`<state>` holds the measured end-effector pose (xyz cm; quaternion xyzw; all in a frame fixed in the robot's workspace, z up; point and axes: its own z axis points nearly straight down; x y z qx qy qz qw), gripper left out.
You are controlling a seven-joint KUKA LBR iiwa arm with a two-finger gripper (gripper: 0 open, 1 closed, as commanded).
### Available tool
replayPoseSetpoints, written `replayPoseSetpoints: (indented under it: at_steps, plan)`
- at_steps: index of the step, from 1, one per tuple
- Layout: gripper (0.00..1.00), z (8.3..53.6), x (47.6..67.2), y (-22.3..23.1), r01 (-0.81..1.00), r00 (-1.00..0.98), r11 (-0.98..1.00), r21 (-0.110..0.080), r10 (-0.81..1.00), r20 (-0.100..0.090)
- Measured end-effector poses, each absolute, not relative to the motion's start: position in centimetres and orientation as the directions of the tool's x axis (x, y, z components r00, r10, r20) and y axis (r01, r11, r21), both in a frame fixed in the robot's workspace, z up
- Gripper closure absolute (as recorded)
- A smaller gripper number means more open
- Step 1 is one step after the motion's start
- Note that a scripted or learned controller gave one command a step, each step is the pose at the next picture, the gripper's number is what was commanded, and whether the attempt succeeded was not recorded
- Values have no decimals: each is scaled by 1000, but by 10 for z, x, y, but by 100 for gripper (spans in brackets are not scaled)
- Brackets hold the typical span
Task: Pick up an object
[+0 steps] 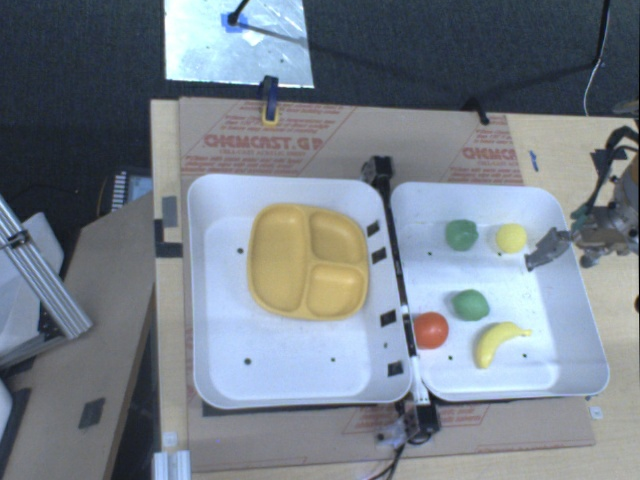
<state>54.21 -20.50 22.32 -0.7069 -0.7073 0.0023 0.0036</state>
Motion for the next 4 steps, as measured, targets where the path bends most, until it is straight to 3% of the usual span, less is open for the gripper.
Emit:
replayPoseSetpoints:
  at_steps: [1, 3, 4]
  plan:
    - [0, 228, 544, -205, 1000, -3, 3, 1, 1000, -1]
    - [0, 107, 538, -197, 1000, -1, 1, -4, 1000, 1]
    - [0, 83, 539, -197, 1000, -1, 1, -1, 1000, 0]
